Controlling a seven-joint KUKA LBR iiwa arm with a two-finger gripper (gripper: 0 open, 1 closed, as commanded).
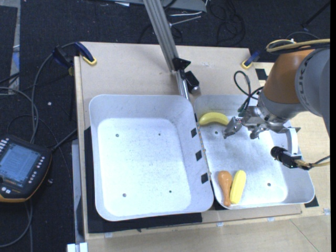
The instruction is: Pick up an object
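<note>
A yellow banana (pixel 213 119) lies at the far left corner of the right bin (pixel 273 193). Near the bin's front edge an orange carrot-shaped piece (pixel 225 185) lies next to a yellow corn-like piece (pixel 238 186), the two touching side by side. My gripper (pixel 242 130) hangs over the back half of the right bin, just right of the banana. Its two fingers (pixel 231 129) stand spread apart with nothing between them, so it is open. The grey arm with its orange band (pixel 286 77) comes in from the right.
The left bin (pixel 105 106) stands beside the right one, their rims meeting near the middle. A slanted metal rail (pixel 164 30) with a black clamp rises behind the bins. A pendant (pixel 18 167) and cables lie on the floor at left.
</note>
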